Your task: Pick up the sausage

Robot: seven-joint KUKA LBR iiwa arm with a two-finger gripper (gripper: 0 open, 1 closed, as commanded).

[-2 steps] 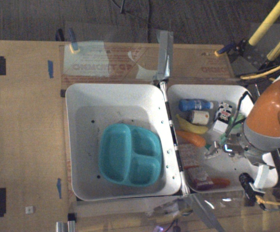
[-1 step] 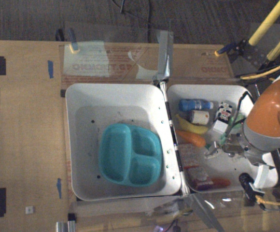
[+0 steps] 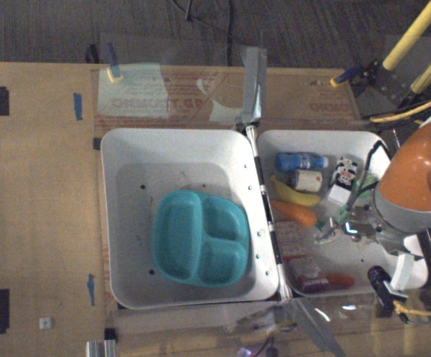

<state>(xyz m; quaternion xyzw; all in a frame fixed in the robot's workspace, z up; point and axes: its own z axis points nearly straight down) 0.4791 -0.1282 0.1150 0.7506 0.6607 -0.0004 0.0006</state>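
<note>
Your pincer (image 3: 333, 230) hovers in the right bin (image 3: 364, 137) above the sausage (image 3: 333, 280); its grip state you cannot tell

My arm (image 3: 416, 181) is grey with a broad orange band, a black cable looping beside my metal gripper (image 3: 342, 227).

arm (image 3: 416, 177): cut off by right edge; hides right part of right bin (image 3: 316, 136)
gripper (image 3: 349, 229): blurred, state unreadable
sausage (image 3: 339, 280): small, left end blurs into packet (image 3: 308, 274)
box (image 3: 344, 173): print too small to read
</note>
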